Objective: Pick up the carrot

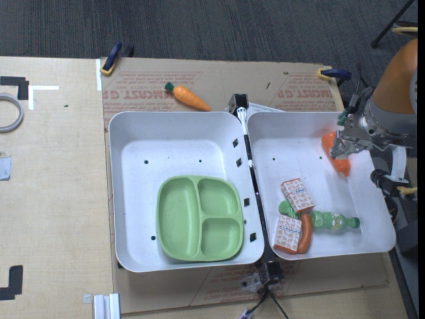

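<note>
The carrot point(188, 97) is a small orange toy with a green top, lying on the cardboard sheet point(219, 85) outside both bins, just beyond the far rim of the left bin point(126, 178) at about twelve o'clock from it, its green end pointing toward ten o'clock and its tip toward four. Nothing lies on or against it, and the black clip point(238, 102) where the two bins meet sits near its tip. The gripper point(342, 149) is well apart from the carrot, over the right bin point(372, 238) near its three o'clock wall, just beside an orange object point(335, 157) that the gripper partly hides; whether the jaws are open or closed cannot be told. In the left bin a green divided plate point(199, 218) rests toward six o'clock. Toward six o'clock in the right bin lie two small cartons point(297, 195), a sausage point(305, 234) and a green bottle point(334, 222), clustered together.
</note>
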Tool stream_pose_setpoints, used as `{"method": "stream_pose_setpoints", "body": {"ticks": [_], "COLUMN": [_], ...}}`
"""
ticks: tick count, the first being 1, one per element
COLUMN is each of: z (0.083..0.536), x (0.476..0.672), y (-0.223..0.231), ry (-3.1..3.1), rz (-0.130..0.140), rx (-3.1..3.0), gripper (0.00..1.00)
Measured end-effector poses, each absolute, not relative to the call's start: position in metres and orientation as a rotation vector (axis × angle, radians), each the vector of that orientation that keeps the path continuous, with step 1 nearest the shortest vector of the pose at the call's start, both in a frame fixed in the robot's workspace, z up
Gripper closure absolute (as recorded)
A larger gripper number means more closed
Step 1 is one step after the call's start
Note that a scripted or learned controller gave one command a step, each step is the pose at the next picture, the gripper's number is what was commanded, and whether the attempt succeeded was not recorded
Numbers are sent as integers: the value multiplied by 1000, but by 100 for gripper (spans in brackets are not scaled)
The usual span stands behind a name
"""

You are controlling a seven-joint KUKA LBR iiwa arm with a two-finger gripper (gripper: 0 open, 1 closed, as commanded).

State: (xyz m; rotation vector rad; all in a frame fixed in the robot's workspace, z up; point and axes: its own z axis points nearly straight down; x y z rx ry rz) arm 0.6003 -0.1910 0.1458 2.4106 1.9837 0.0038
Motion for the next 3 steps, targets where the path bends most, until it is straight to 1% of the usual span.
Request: {"method": "stream_pose_setpoints", "body": {"ticks": [1, 2, 3], "z": [146, 92, 171], "x": [600, 577, 640], "y": [-191, -204, -199], "ry": [1984, 1458, 1374], "rz": [4, 8, -2], "rx": [2410, 2803, 2825], "gripper": [0, 0, 0]}}
